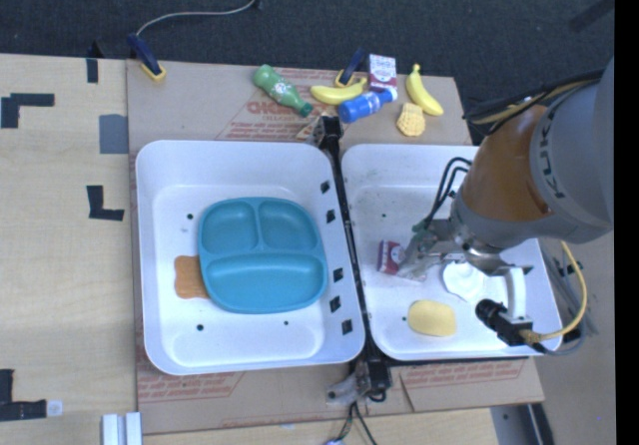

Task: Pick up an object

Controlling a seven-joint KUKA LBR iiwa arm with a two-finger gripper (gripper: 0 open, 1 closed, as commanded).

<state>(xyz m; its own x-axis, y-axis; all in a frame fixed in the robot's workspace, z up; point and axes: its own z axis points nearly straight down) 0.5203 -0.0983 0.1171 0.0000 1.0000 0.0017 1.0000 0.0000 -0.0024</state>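
The arm (539,174) comes in from the right, big and grey with that orange band, and it's bent down over the right bin (369,174). The gripper (417,255) is low in the middle of that bin, right at a small red and white packet (389,256) on the bin floor. The thin fingers are down beside the packet's right edge, touching or nearly so, but from this angle I can't tell how wide the pincer stands or whether it has any grip on the packet at all.

Just in front of the gripper, toward the near wall, a pale yellow lemon-shaped thing (431,317) lies on its own. To its right, partly under the wrist, there's a flat white piece (464,280) on the bin floor.

Over in the left bin (150,233), a blue divided plate (264,253) takes up the middle, three compartments showing. An orange-brown slab (188,276) pokes out from under its left edge.

Behind the bins, on the cardboard (200,104), there's a loose cluster: a green bottle (281,90) lying on its side, a banana (336,92), a blue bottle (361,106), a small red and white carton (382,69), a second banana (422,92) and a yellow corn-like piece (409,120).
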